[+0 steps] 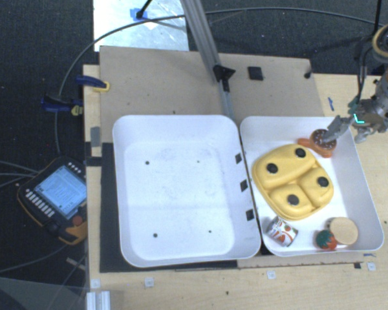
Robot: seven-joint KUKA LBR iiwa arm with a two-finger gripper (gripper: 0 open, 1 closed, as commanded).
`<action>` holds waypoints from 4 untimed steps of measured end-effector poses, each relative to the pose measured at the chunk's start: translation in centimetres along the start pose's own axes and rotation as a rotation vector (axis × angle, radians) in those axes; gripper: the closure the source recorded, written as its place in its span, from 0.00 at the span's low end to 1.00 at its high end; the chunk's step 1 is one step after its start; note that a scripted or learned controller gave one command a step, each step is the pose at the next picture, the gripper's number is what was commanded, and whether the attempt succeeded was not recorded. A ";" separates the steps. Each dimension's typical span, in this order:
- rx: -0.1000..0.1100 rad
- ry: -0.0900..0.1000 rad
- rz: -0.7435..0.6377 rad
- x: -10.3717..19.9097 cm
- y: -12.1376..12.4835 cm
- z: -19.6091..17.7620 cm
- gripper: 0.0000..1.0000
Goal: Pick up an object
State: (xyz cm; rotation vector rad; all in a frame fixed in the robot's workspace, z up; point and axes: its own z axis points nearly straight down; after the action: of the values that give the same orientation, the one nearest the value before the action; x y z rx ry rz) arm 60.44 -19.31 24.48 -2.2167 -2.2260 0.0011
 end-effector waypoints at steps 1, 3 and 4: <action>-0.002 -0.001 0.000 0.0 0.1 -0.1 0.00; 0.000 0.000 -0.002 0.2 1.2 8.6 0.00; -0.012 0.001 0.001 0.0 1.9 12.1 0.00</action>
State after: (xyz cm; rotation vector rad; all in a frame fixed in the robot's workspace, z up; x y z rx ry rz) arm 62.34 -19.33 12.38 -2.2230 -2.2305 -0.0128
